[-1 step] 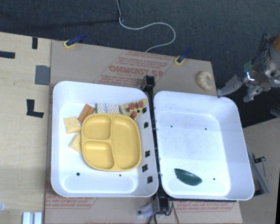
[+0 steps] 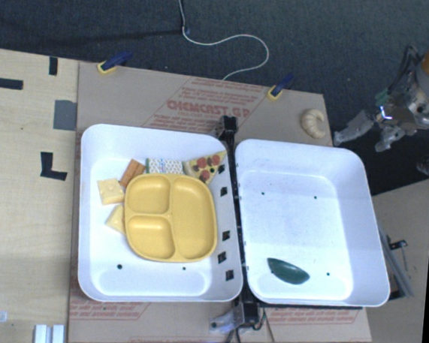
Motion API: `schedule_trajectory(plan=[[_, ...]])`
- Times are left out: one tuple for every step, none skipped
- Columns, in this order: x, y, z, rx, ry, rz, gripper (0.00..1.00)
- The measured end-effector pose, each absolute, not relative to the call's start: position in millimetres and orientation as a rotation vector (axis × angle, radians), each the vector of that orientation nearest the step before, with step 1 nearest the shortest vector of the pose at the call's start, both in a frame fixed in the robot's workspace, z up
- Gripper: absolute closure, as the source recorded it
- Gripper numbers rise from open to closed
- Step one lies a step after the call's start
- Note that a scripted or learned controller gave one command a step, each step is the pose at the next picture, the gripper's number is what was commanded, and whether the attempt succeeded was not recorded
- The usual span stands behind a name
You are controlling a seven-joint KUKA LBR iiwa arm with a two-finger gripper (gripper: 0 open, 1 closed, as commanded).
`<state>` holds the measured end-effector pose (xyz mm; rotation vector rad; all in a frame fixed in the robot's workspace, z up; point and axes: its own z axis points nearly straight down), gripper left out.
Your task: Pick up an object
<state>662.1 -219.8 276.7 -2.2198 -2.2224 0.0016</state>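
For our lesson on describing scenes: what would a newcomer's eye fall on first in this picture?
First the yellow divided tray in the left bin, lying over small flat pieces at its upper left. Next the lone dark green object in the right bin, near its front edge. The gripper hangs beyond the right bin's far corner.

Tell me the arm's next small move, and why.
Probably swing the pincer left and toward the camera, over the right bin, stopping above the dark green object. The pincer sits outside the bins, past the right bin's far right corner, with nothing between its fingers. The green object lies alone near that bin's near edge, an easier target than the yellow tray crowded by small items in the left bin.
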Motion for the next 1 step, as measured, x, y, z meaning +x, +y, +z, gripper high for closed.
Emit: schedule_trajectory(plan=[[663.5,-222.6,233.1,-2.218,-2.222,0.005,0.0]])
